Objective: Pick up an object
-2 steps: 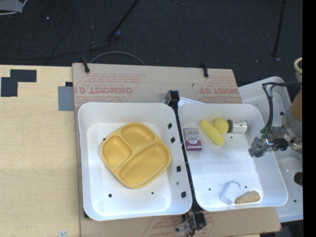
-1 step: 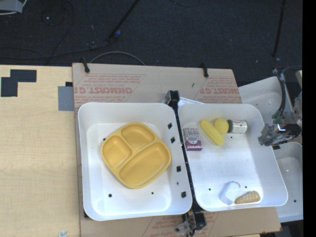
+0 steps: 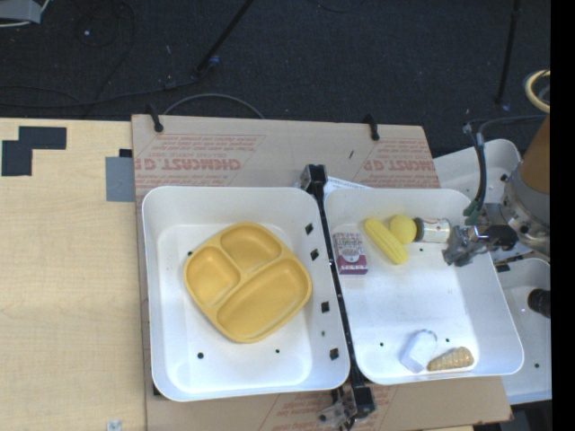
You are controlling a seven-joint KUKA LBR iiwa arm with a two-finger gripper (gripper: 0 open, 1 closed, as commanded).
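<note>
1. Gripper (image 3: 458,245) sits at the right bin's (image 3: 490,366) right wall, far half; we can't tell how it is set or whether it grips anything.
2. We see a yellow corn cob (image 3: 384,241) and yellow ball (image 3: 403,229) just left of it, touching each other.
3. Small pink box (image 3: 349,252) lies by the divider.
4. White cup (image 3: 417,350) and waffle piece (image 3: 450,359) lie near-right.
5. Left bin (image 3: 171,366) holds a yellow divided plate (image 3: 247,281).
</note>
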